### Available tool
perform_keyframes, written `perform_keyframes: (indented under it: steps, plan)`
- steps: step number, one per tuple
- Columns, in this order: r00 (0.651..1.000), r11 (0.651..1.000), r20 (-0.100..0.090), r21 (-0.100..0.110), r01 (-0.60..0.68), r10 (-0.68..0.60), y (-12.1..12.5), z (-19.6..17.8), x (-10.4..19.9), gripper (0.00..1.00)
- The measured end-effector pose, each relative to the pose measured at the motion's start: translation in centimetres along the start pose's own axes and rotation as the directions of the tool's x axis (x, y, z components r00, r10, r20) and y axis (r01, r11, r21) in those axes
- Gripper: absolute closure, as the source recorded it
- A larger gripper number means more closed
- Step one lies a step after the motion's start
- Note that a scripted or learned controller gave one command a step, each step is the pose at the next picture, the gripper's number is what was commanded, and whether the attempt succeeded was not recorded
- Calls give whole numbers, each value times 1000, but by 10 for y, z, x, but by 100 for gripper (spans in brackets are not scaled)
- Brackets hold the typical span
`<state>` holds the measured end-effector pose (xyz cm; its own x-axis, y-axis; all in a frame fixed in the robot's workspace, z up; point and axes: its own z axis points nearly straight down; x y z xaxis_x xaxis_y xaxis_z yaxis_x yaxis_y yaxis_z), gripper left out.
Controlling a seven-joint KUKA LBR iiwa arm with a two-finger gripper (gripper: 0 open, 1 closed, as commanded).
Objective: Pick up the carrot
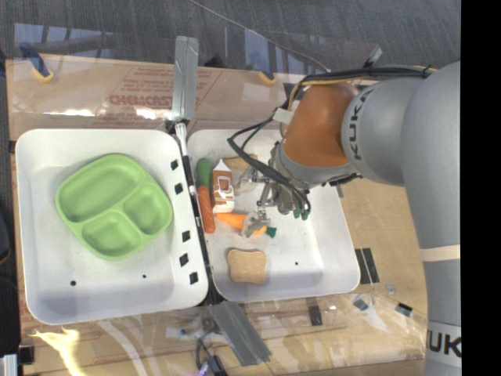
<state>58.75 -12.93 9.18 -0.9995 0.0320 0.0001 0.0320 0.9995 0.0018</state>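
Two shallow white bins sit side by side on the tabletop (pixel 376 210). The left bin (pixel 47 288) holds a light green divided plate (pixel 114 205), lying flat toward the bin's upper left.

The right bin (pixel 329 265) carries the small items. The carrot (pixel 233 221) lies near the bin's middle, its orange body pointing left and its small green top toward the right. Just left of it, along the bin's left wall, lies a longer orange-red piece that looks like a sausage (pixel 206 210), with a dark green item (pixel 204 170) above it. A small white and brown carton (pixel 223 190) stands between these and the arm. A slice of bread (pixel 246 265) lies lower down, well clear of the carrot.

The grey arm (pixel 399 131) (orange band above the wrist) reaches in from the right, and the gripper (pixel 257 224) is down at the carrot's right end, touching or just above it. The metal parts and cables there blur together, so whether it is open or closed on the carrot cannot be told.
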Motion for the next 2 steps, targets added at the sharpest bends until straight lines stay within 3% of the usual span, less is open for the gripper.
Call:
perform_keyframes:
  steps: [1,2]
  plan:
    - [1000,1000,2,2,6,-6,1,-11,-1,100]
    - [998,998,11,2,65,-65,66,-116,-24,100]
